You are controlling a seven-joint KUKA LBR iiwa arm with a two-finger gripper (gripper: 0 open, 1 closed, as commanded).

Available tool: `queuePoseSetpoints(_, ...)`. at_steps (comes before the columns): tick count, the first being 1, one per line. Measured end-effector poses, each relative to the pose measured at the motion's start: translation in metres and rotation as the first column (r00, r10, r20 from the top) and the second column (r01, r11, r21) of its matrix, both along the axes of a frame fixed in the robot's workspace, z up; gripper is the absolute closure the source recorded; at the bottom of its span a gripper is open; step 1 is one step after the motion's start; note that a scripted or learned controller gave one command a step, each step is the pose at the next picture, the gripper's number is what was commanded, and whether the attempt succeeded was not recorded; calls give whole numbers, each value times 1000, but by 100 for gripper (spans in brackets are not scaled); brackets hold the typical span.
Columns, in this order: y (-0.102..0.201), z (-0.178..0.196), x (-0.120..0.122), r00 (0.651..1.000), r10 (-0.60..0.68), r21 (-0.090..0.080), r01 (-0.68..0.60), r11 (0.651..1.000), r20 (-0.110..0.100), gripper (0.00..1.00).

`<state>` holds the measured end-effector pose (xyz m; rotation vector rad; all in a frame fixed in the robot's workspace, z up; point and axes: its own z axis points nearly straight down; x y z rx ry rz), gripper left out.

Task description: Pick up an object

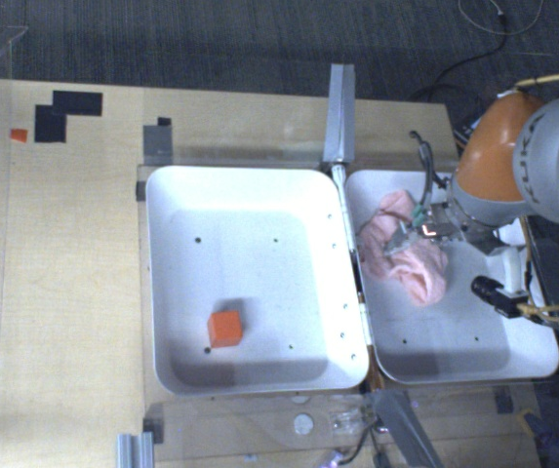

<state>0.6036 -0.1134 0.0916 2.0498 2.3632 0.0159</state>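
A crumpled pink cloth point(408, 261) lies in the upper left part of the right bin point(455, 344). My gripper point(412, 230) reaches in from the right and sits low over the top of the cloth, seemingly touching its folds. The cloth hides the gripper's tip. A small orange block point(225, 329) rests alone near the front left of the left bin point(259, 203), far from the gripper.
A metal post point(340, 115) stands at the back between the two bins. Black shapes point(64, 113) and a small orange marker point(19, 136) lie on the wooden bench at far left. The arm's grey and orange body point(513, 164) overhangs the right bin's right side.
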Motion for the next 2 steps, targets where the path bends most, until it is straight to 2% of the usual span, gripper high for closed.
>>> queuePoseSetpoints(1,5,1,-71,998,56,-2,-56,998,3,0)
queuePoseSetpoints(2,6,14,-67,998,58,-4,-58,998,15,100)
